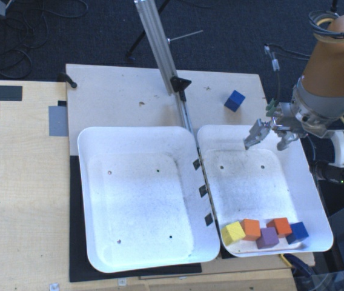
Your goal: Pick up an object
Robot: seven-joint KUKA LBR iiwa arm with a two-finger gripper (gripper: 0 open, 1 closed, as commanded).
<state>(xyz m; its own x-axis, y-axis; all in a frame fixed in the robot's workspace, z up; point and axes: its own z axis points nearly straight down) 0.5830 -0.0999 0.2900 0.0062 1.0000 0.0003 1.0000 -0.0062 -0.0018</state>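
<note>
Five small blocks — a yellow block, two orange blocks, a purple block and a blue block — cluster at the near edge of the right bin. At that bin's far rim, well apart from them, the gripper hangs with fingers spread, holding nothing. Another blue cube sits on the counter beyond the bin.

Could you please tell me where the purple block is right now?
The purple block lies at the near edge of the right bin, in the cluster of blocks, just in front of the two orange blocks.
</note>
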